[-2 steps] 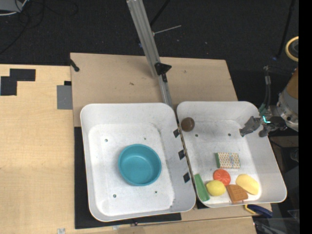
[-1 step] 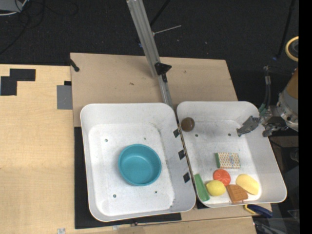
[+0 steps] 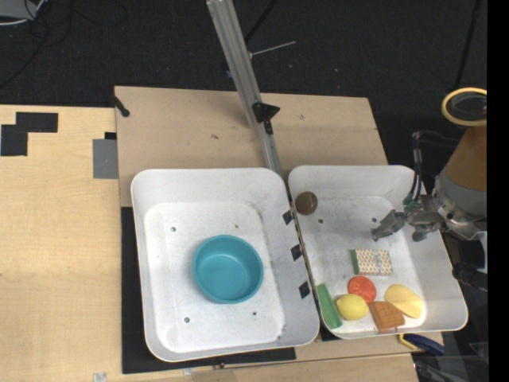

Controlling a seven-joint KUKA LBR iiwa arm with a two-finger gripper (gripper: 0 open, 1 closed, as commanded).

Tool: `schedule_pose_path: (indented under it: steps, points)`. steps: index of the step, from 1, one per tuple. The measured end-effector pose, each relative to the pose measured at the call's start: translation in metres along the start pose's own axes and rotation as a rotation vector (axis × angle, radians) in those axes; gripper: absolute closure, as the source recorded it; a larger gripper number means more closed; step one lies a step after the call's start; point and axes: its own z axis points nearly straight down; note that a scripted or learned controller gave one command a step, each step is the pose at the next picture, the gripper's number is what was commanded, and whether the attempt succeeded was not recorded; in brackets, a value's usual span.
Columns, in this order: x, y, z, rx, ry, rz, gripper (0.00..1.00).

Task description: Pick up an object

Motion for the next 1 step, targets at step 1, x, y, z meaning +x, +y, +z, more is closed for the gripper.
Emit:
schedule_pose_path:
  steps: [1]
  points:
    - [-0.0006, -0.0064, 0.0442, -0.001, 0.0, 0.0, 0.0]
